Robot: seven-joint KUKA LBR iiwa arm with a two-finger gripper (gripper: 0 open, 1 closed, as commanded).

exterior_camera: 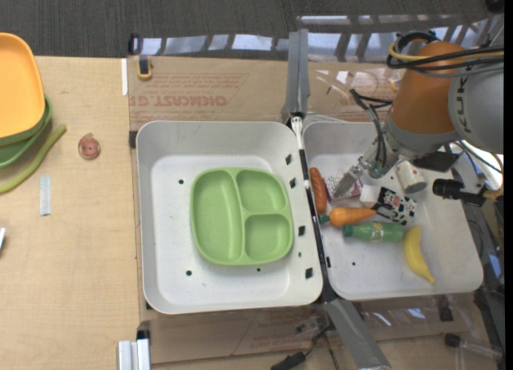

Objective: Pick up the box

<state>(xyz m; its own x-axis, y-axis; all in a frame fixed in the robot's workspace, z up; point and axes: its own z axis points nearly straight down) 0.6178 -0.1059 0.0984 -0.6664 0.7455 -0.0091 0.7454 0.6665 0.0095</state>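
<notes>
The box [395, 205] is small and white with black print. It lies in the right bin [457, 276], just right of the bin's middle. A carrot [353, 216] touches its left side and a green bottle [375, 233] lies just below it. My gripper [350, 183] reaches down into the same bin, left of and slightly above the box, over the gap between a red sausage [319, 189] and the box. Nothing shows held in it. The arm's orange band [425, 88] hangs over the bin's far right part.
A banana [418, 255] lies at the right bin's lower right. A white cup [409, 176] sits beside the wrist, above the box. The left bin [160, 280] holds a green divided plate [242, 216]. Orange and green plates [16, 112] are stacked at the far left.
</notes>
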